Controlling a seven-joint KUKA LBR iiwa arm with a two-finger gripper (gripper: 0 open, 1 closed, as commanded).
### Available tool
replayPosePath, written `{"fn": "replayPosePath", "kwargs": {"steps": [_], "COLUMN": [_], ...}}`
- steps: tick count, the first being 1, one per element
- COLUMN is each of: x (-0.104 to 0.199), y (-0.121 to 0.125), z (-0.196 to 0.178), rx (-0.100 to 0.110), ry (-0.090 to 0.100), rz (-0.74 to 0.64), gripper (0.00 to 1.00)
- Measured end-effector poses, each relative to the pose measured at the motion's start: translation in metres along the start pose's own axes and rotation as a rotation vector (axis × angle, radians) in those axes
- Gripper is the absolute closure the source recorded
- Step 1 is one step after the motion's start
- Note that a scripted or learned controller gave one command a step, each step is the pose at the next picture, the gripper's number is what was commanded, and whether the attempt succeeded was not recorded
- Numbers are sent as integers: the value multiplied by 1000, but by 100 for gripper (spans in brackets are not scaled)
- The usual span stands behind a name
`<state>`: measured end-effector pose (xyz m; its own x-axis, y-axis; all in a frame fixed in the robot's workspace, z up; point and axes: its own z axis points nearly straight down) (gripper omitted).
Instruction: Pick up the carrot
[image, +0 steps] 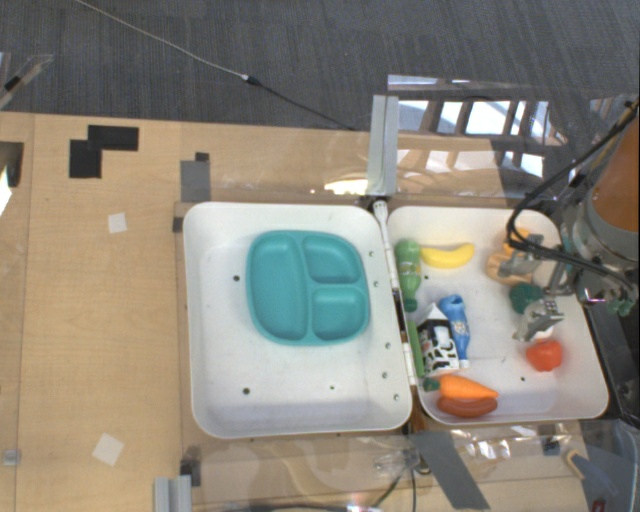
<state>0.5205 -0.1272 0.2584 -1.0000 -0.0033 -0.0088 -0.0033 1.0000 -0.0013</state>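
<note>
The carrot (466, 392), a stubby orange piece with a darker underside, lies at the front of the right bin (590, 395), close to its near wall. My gripper (541, 322) hangs over the right side of the same bin, up and to the right of the carrot and apart from it. It sits just above a small red round object (545, 355). Nothing can be seen held in the gripper.
Also in the right bin are a banana (447, 255), a green bottle (407, 264), a blue bottle (455, 322), a black-and-white box (437, 350), a tan object (503, 265) and a teal object (524, 296). The left bin (215, 330) holds a teal divided plate (305, 287).
</note>
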Motion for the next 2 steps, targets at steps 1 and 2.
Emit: {"fn": "replayPosePath", "kwargs": {"steps": [1,2], "x": [-60,-86], "y": [39,-8], "z": [112,169], "rx": [-2,0], "ry": [7,-8], "rz": [347,311], "gripper": [0,0]}}
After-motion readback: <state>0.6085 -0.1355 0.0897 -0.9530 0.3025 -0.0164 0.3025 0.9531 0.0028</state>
